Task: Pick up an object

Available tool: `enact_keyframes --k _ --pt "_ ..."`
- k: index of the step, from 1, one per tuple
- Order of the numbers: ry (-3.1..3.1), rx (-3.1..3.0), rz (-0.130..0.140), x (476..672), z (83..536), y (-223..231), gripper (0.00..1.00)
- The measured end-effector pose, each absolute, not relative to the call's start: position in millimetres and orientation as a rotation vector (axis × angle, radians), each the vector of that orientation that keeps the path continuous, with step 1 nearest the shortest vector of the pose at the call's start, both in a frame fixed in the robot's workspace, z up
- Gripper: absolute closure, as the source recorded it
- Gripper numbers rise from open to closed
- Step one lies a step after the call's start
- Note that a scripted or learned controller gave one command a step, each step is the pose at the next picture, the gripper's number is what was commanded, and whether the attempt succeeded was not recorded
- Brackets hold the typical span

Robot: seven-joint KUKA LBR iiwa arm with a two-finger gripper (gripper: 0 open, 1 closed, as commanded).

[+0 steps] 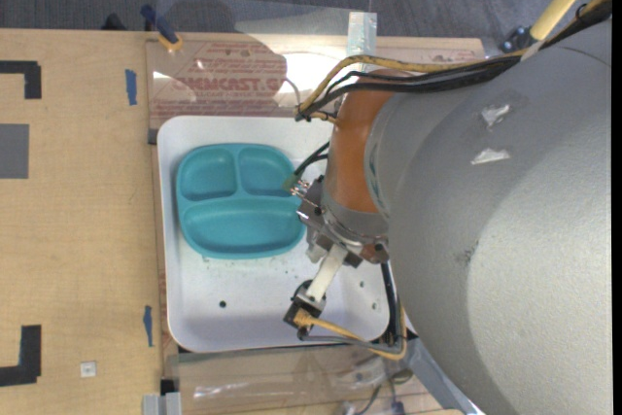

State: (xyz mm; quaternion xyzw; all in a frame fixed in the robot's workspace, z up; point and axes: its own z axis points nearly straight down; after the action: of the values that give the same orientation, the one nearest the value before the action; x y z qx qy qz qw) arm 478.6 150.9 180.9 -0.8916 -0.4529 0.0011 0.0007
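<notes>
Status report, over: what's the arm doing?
Gripper above white bin, at teal plate's right edge. Plate flat in bin. Arm covers bin's right side.

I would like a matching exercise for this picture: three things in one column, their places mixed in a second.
1. teal divided plastic plate
2. orange band on the grey arm
3. short blue tape strip

A. over the right side of the shallow white bin
B. on the brown cardboard, left of that bin
C. inside that bin

Pairs: 1-C, 2-A, 3-B.
</notes>
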Motion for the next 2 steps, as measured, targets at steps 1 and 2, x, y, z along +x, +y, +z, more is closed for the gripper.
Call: enact_keyframes --k 1,2 --pt "-0.767 -3.046 0.005 478.5 196 163 1.0" --pt "-0.457 -3.107 0.002 478.5 186 226 1.0"
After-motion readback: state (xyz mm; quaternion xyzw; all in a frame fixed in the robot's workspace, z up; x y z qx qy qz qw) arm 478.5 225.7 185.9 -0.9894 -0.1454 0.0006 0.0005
